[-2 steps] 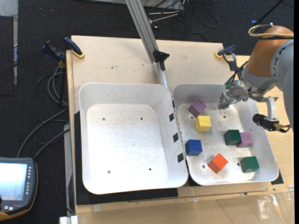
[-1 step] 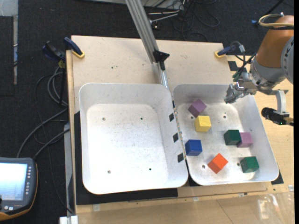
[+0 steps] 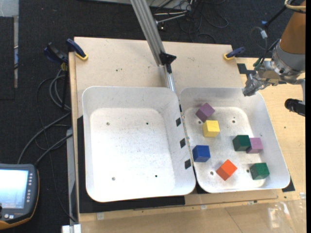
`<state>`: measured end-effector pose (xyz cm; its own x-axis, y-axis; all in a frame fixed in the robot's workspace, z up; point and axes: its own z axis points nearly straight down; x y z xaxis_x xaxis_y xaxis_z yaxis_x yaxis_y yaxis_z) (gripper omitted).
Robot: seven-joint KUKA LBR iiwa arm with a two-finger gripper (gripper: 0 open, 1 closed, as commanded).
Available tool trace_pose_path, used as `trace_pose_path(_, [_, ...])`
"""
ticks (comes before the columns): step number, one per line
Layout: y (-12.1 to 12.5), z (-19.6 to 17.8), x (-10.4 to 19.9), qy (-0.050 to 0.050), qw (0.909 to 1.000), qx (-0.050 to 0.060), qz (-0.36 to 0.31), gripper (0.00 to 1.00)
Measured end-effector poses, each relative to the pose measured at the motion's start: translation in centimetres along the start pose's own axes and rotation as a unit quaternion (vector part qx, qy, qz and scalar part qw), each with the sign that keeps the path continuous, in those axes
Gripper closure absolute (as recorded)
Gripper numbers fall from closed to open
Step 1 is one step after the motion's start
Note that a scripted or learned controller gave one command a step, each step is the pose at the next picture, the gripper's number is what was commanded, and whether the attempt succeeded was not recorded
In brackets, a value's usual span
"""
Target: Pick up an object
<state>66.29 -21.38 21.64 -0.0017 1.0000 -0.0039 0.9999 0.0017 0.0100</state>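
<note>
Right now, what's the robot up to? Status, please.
Hand hovering at right bin's far corner, holding nothing seen. Seven blocks inside, purple block nearest. Nothing blocking.

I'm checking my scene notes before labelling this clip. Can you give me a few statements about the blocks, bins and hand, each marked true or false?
1. All the blocks lie in the right bin. True.
2. The yellow block touches the orange block. False: they lie apart.
3. The hand hovers near the right bin's far rim. True.
4. There are three green blocks. False: two, one beside a purple block, one near the front.
</note>
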Motion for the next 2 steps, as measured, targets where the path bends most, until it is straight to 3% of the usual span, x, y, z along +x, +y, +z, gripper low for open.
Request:
trace_pose_path(1, [0.2,-5.5,-0.1,0.0,1.0,0.0,0.0,1.0])
trace_pose_path(2, [-0.2,-6.1,5.0,0.003,1.0,0.005,-0.003,1.0])
